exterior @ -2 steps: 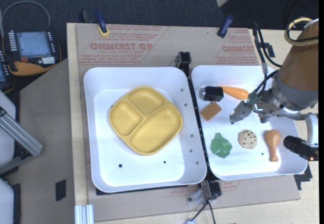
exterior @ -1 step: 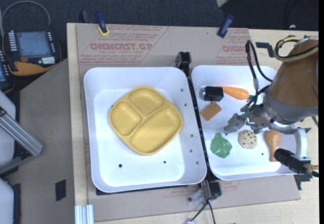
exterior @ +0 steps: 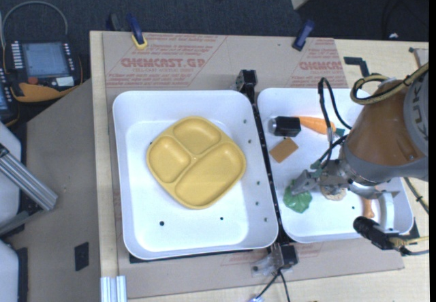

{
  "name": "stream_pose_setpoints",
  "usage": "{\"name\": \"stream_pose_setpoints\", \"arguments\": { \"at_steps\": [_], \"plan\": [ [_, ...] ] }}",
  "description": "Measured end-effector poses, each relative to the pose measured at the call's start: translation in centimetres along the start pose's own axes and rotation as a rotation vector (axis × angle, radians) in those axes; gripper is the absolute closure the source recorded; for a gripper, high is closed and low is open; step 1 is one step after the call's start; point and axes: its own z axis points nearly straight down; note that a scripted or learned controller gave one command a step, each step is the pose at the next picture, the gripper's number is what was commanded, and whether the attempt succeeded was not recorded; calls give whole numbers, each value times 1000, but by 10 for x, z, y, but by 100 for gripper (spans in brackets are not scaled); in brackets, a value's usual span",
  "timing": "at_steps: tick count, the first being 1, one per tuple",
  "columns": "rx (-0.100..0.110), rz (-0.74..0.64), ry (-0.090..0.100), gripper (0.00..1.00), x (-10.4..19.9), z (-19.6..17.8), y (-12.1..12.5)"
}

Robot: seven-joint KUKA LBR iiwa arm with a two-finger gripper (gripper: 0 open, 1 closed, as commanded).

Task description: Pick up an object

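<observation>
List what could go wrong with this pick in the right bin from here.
1. The gripper sits low at the green object, which lies close to the right bin's front wall; a push rather than a grasp may just shove it against the rim.
2. The brown block, black object and orange carrot-like piece lie close behind; a swing of the arm could knock them.
3. Loose cables hang beside the wrist and might snag.
</observation>
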Motion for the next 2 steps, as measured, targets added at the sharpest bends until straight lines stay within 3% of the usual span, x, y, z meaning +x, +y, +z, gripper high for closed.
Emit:
{"name": "stream_pose_setpoints", "arguments": {
  "at_steps": [1,2],
  "plan": [
    [-9,0,-3,100,0,-14,2],
    [-14,-2,-5,100,0,-58,9]
  ]
}}
